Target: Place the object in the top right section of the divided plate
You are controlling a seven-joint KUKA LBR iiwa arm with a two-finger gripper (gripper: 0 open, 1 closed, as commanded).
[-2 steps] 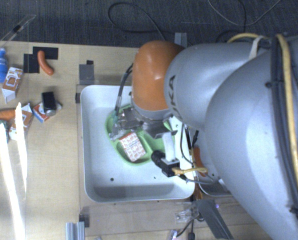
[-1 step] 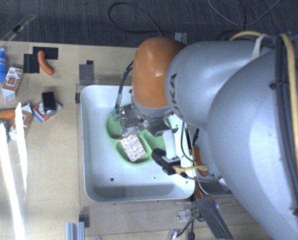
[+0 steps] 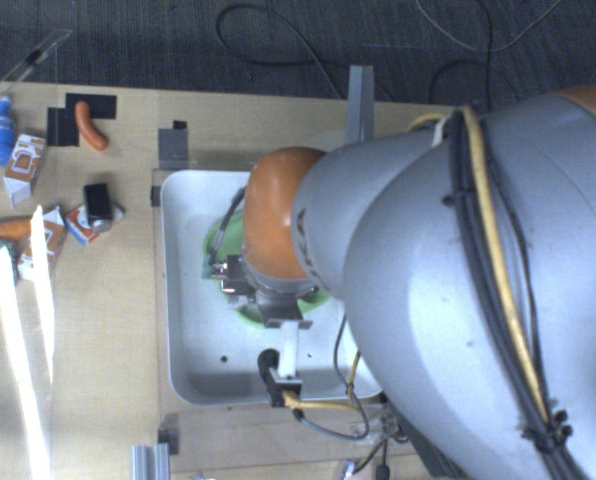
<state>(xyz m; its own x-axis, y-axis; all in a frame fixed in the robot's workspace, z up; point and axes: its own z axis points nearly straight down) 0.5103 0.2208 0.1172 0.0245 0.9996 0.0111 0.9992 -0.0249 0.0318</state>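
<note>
Grey metal robot arm [image 3: 458,268] with an orange band hogs most of the shot, hanging over the shallow white plastic bin [image 3: 183,298], where a round green divided plate [image 3: 221,240] peeks out from under the wrist. The gripper [image 3: 275,310] sits over that plate, but the wrist mostly hides it, so can't tell if it's spread or pinching the object.
</note>
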